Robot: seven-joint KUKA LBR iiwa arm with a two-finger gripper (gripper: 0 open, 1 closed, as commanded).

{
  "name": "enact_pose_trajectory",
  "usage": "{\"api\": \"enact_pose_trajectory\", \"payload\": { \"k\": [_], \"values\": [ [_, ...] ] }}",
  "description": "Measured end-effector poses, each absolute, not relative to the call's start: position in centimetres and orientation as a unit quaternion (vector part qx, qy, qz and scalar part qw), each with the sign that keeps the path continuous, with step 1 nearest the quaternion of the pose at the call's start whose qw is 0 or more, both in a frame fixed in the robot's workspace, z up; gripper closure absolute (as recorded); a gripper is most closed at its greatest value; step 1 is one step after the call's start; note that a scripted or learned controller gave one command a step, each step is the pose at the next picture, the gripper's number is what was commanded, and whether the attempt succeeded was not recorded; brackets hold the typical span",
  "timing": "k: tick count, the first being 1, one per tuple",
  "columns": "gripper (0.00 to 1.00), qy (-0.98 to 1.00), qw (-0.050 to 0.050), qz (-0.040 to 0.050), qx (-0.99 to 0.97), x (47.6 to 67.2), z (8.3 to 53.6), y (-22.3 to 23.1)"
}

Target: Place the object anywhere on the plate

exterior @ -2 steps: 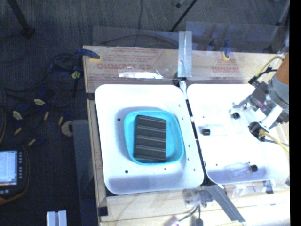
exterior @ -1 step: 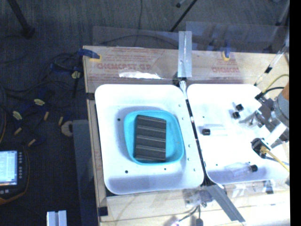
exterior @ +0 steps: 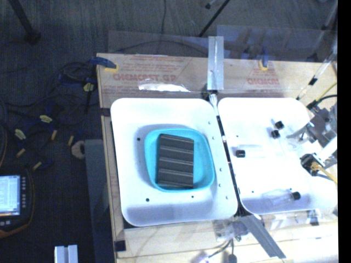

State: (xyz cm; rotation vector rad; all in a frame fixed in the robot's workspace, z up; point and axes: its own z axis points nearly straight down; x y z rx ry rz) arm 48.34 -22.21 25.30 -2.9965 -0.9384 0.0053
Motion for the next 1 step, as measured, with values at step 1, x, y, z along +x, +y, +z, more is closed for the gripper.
{"api": "enact_pose_trajectory", "payload": {
  "k": [1],
  "values": [
    [0.0, -0.267, 0.001, 0.0018, -0.964, 50.77, 26.58, -22.28]
  ]
}}
